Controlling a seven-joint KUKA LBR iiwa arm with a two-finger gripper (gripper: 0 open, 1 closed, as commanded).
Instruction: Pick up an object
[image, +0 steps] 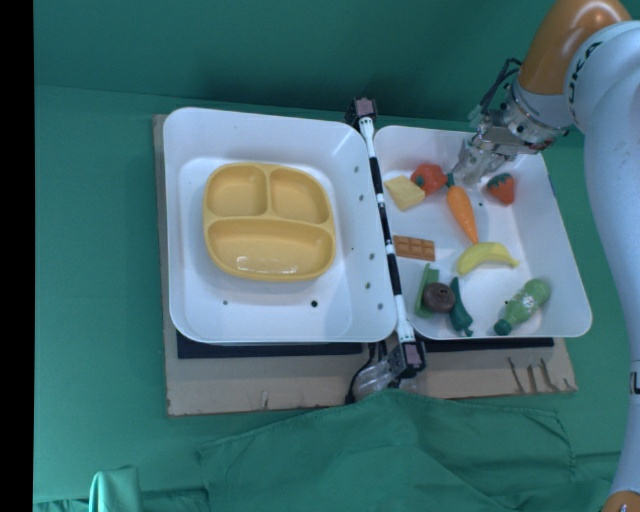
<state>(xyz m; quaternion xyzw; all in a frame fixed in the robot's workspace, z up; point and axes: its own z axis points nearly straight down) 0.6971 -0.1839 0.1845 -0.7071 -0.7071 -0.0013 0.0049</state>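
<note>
Carrot (461, 212) lies in your right bin (560, 250), just below the gripper (470, 172).
Fingers: can't tell if open or shut, nothing visibly held. Your gripper hovers between tomato (428, 177) and strawberry (501, 187); cheese wedge (404, 192), banana (485, 257), green bottle (523, 305) around. Yellow divided plate (268, 220) sits in the left bin (190, 290).

Two glossy white plastic bins (200, 140) sit on a matt brown cardboard sheet (250, 385); a smooth yellow plastic divided plate (268, 222) lies in the left one, with wrinkled green cloth (400, 455) nearby.
</note>
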